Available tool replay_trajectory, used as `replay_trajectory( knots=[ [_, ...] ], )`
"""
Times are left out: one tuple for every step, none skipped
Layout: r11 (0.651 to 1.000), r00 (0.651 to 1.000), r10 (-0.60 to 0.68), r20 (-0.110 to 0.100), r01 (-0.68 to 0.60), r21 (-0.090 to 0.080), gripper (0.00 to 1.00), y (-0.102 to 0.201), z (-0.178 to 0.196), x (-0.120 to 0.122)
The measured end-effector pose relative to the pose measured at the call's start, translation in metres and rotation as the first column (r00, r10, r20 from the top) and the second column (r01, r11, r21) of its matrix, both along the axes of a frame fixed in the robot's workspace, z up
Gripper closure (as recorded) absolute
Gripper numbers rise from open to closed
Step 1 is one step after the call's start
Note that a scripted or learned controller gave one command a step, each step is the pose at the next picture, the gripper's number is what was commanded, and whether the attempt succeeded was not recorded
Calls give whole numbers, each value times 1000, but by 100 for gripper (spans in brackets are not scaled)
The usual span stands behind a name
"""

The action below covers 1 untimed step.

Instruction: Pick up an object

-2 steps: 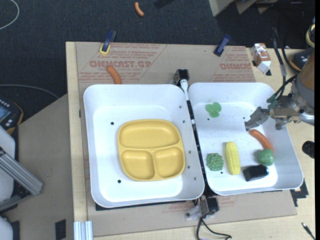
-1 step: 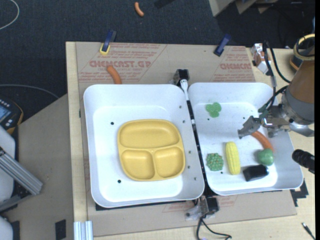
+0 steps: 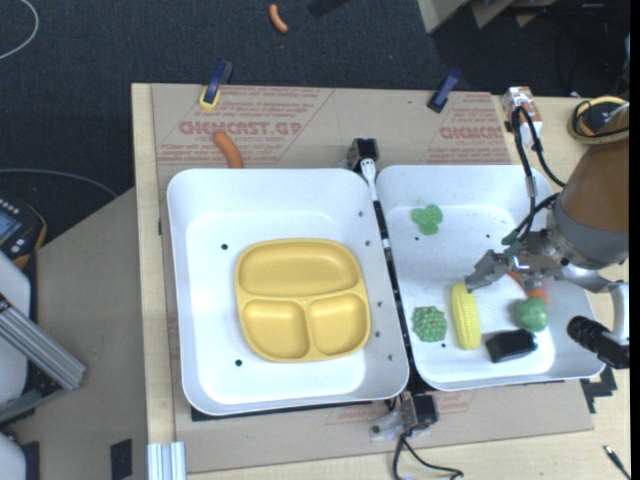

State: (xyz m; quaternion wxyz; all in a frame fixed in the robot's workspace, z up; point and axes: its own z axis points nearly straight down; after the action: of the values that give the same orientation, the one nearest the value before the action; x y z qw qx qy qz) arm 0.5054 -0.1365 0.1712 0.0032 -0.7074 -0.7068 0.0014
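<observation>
In the right bin (image 3: pixel 440 193), the gripper (image 3: pixel 500 265) hovers just above the corn cob (image 3: pixel 465 316), fingers spread and pinching nothing. Step: approach. Next, it likely must descend and straddle the cob before closing.

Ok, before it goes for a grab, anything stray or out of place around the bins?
Yes. An orange carrot-like piece lies on the bench board behind the left bin, outside both bins, and another small orange piece sits on the dark floor beyond the bench. The corn and green items are inside the right bin.
</observation>
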Motion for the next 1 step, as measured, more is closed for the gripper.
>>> replay_trajectory(
  knots=[
    [1000, 1000, 1, -2, -1, 0, 0, 2, -64, 1]
  ],
)
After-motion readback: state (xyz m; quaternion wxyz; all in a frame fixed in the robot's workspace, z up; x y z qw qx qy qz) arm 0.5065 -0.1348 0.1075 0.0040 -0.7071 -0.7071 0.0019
